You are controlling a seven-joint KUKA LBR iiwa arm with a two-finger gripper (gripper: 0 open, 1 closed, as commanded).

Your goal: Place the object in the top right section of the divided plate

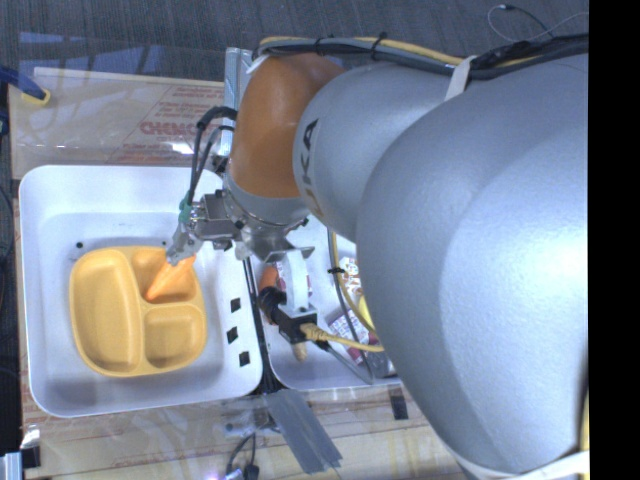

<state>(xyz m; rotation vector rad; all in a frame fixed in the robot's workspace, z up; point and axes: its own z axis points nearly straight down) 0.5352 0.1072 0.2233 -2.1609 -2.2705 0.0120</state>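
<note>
Your orange wedge [172, 281] sits in the plate's [105, 313] top right section, under the gripper [186, 246]. Can't tell its grip. Looks light and slick, so I'd pinch the thick middle.

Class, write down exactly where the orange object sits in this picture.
In the camera view, the orange object lies in the top right section of the yellow divided plate, inside the left white bin, just below the gripper.

We are looking down at a slant from above the bench. The arm [470, 228] is crowding our right side, close.
</note>
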